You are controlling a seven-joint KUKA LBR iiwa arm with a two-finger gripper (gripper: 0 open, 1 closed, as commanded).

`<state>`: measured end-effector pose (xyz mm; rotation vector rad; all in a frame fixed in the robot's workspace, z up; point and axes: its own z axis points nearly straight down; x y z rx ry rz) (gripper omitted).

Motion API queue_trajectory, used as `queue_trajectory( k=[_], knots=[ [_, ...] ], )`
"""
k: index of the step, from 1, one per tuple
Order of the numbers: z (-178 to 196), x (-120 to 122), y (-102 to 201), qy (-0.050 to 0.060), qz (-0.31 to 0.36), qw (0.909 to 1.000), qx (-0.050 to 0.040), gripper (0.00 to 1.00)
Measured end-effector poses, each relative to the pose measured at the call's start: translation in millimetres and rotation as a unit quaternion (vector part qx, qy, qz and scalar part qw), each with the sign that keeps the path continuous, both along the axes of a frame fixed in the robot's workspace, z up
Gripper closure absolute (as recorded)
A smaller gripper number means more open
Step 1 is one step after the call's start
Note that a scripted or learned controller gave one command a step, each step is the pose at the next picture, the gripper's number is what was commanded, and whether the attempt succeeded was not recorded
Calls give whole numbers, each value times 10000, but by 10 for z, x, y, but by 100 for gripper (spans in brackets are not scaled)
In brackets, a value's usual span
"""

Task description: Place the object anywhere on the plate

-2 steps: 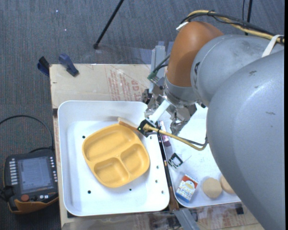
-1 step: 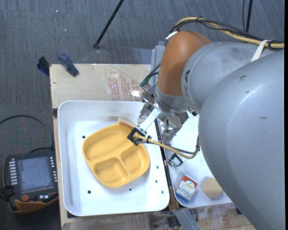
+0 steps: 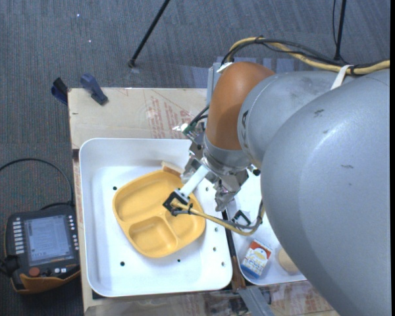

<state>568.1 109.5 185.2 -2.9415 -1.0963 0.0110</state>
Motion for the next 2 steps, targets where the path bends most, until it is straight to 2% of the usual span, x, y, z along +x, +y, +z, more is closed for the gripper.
queue_trajectory(
  k=[1, 2],
  knots=[
    [-413, 510, 200, -9, -310, 9995, -2, 0],
    [274, 612, -688, -13, -713, 9975, -3, 0]
  ],
)
